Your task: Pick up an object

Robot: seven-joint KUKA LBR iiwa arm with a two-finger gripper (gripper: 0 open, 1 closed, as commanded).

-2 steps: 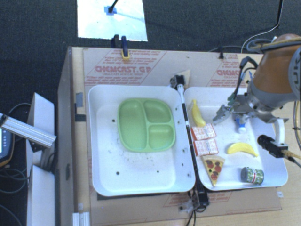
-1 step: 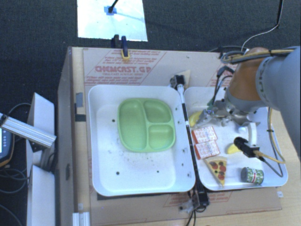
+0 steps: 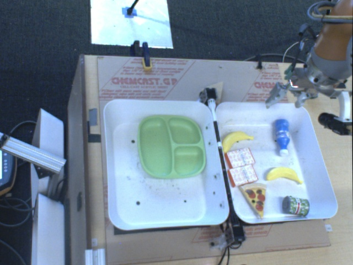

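Observation:
My gripper (image 3: 288,97) hangs over the back rim of the right bin (image 3: 325,164), open, with nothing between its fingers. Just in front of it a blue bottle (image 3: 282,136) with a white cap lies in that bin. The same bin holds a yellow banana (image 3: 237,141) at the left, a second banana (image 3: 284,174) further forward, two red-and-white packets (image 3: 240,158) (image 3: 243,175), a pizza slice (image 3: 254,197) and a small can (image 3: 295,205) on its side near the front right corner.
The left bin (image 3: 124,175) holds a green divided plate (image 3: 171,147). A ridge with a clamp (image 3: 209,97) at the back separates the two bins. A black fitting (image 3: 335,121) sticks out beside the right bin's right edge.

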